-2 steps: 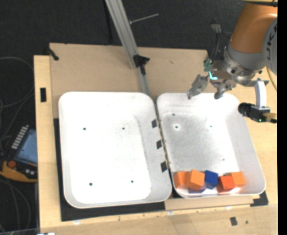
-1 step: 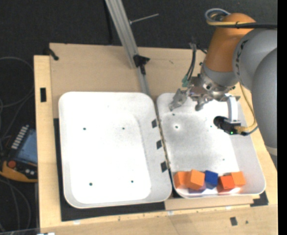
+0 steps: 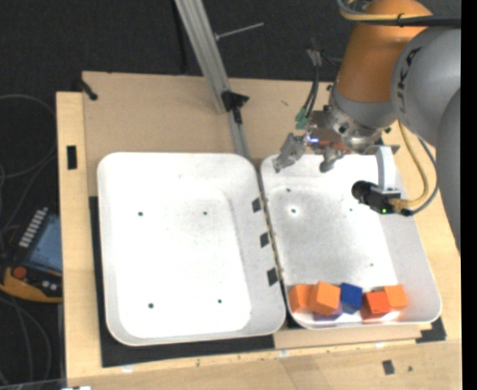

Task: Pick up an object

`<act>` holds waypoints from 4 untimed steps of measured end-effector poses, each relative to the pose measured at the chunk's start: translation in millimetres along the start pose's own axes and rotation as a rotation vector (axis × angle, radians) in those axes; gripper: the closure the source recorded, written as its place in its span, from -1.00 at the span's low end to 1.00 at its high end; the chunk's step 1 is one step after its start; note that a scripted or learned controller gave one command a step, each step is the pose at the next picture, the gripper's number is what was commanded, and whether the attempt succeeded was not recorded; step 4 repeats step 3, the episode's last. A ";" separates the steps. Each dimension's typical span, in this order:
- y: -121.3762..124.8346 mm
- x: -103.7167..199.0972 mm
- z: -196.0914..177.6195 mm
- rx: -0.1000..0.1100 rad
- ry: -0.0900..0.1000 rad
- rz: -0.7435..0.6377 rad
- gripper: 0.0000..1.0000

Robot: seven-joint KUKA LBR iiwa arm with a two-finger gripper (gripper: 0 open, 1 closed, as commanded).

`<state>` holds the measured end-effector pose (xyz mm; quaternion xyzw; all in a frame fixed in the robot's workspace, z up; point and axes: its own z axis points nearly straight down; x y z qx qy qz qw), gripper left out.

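The approach step looks barely begun: the gripper (image 3: 305, 158) hangs with its jaws spread and nothing between them, well apart from the 5 blocks (image 3: 348, 298) below, so it must descend there.

I am seeing my arm (image 3: 421, 71) showing a grey shell, an orange band, yellow cables, and a metal claw (image 3: 307, 158).
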<state>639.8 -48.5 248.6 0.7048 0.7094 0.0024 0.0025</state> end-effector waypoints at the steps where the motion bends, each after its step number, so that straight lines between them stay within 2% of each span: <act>1: -74.1 -38.6 54.2 0.015 -0.002 0.012 -1.00; 2: -111.1 -148.5 86.3 0.010 -0.005 0.014 -1.00; 3: -156.1 -94.2 17.5 0.001 0.000 0.001 -1.00; 4: -156.1 -94.2 17.5 0.001 0.000 0.001 -1.00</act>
